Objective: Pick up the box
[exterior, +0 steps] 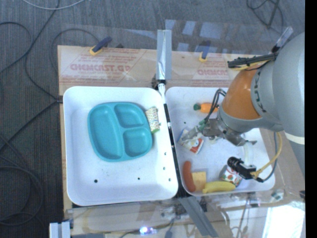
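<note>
Hovering Over the Right Bin: Claw and Contents

Claw: at the end of the grey arm with the orange band, low over the middle of the right bin. Whether it is wide or narrow cannot be told; the wrist hides its tips.

Box: small, white and red, crumpled-looking, just left of and below the claw, close enough that touch or gap cannot be told. Not seen between the claw's tips.

Carrot: orange piece, above the claw near the bin's far wall.

Sausage: red-brown, well below and left of the claw.

Yellow block: touching the sausage on its right side.

Banana: below the claw, at the bin's near wall.

Can: below and right of the claw, beside a black cable fitting.

Left bin: well left of the claw, bearing a teal divided plate with a small patterned item at the plate's right rim.
</note>
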`<state>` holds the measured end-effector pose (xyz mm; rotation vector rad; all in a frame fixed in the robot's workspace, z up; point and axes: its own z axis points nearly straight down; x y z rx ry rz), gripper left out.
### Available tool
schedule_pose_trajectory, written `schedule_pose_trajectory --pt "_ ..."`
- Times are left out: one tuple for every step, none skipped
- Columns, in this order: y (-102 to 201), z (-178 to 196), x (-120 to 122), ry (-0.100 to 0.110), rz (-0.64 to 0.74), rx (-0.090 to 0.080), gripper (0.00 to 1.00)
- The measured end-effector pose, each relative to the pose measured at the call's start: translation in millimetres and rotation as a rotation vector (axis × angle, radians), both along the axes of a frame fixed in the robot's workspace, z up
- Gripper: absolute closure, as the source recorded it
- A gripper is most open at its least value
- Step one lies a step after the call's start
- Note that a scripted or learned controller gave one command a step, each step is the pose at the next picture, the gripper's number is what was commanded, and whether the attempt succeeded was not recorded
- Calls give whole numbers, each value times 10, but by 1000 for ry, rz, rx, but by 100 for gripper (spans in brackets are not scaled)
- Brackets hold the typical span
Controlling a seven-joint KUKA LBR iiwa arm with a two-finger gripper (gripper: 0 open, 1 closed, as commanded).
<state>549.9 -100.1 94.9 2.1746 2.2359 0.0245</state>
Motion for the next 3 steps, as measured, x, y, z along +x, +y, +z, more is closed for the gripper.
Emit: schedule_pose_trajectory --pt "1 -1 8 2 11 -1 0" --pt "32 -8 100 13 -117 7 0" --pt "34 -6 85 6 -81 0 0"
